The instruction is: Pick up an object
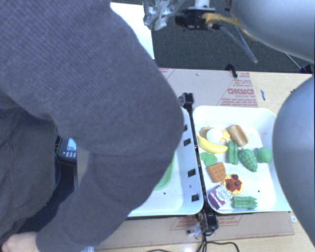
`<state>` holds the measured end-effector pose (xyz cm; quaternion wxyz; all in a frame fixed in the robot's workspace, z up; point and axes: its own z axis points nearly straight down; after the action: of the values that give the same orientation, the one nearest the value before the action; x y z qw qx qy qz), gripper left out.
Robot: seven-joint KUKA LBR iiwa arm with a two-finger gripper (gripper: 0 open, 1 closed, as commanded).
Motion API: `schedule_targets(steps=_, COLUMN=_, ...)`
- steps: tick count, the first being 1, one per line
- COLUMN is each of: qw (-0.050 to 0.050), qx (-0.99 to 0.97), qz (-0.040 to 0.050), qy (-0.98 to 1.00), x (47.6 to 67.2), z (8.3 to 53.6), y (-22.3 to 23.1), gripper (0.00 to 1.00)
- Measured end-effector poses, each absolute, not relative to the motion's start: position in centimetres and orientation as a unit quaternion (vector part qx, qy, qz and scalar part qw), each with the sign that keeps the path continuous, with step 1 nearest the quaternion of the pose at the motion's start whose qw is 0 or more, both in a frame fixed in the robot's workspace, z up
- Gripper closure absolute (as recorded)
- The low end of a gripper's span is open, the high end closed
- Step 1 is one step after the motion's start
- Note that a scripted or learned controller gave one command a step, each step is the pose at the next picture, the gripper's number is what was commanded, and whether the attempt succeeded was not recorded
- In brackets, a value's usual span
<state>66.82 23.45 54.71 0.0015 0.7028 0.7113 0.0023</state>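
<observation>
Two white bins sit side by side on a cardboard sheet (236, 86). A person's grey sleeve (83, 113) covers most of the left bin (184, 189), where one pale green thing (166, 178) peeks out beside the sleeve. The right bin (266, 117) holds eleven toy foods. Toward its far edge there are one yellow banana (211, 145), one white egg (214, 134) touching it, and one brown bread roll (237, 134). Across the middle lie four green pieces: a small leaf (208, 158), a pickle (232, 152), a bumpy one (247, 159) and a rounded one (264, 155). Toward the near edge there are one brown toast (216, 172), one red-and-yellow piece (233, 183), one purple-and-white packet (219, 197) and one green bundle (244, 202). The gripper (158, 15) hangs beyond the far edge of the bins, well apart from every object; whether it is wide or narrow cannot be told.
</observation>
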Motion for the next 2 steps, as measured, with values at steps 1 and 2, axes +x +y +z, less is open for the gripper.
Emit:
schedule_targets(steps=1, qw=0.001, qx=0.703, qz=0.0017, qy=0.712, x=66.8, z=54.6, y=23.5, gripper=0.00)
schedule_targets(steps=2, qw=0.002, qx=0.701, qz=0.0029, qy=0.713, x=66.8, z=55.8, y=23.5, gripper=1.00)
